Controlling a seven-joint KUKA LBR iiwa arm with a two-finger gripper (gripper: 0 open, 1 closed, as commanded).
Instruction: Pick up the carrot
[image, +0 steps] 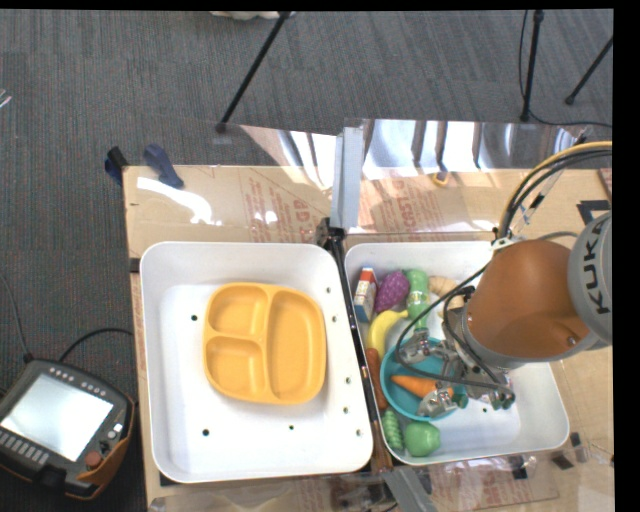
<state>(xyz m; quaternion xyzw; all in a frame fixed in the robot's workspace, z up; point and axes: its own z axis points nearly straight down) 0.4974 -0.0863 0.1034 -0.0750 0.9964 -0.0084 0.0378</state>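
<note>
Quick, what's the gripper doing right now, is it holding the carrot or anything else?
Gripper: low over the teal bowl in the right bin, beside the carrot; whether it grips anything cannot be told.

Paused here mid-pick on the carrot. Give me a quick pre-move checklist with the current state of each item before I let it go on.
1. Carrot located: ok, it lies in the teal bowl in the right bin.
2. Gripper over the target: ok, it sits right beside the carrot, above the bowl.
3. Carrot between the fingers: cannot tell, the wrist hides the grasp.
4. Neighbours crowding the pick: not ok, the banana and green toy lie close to the bowl.
5. Yellow tray in the left bin out of the way: ok.
</note>
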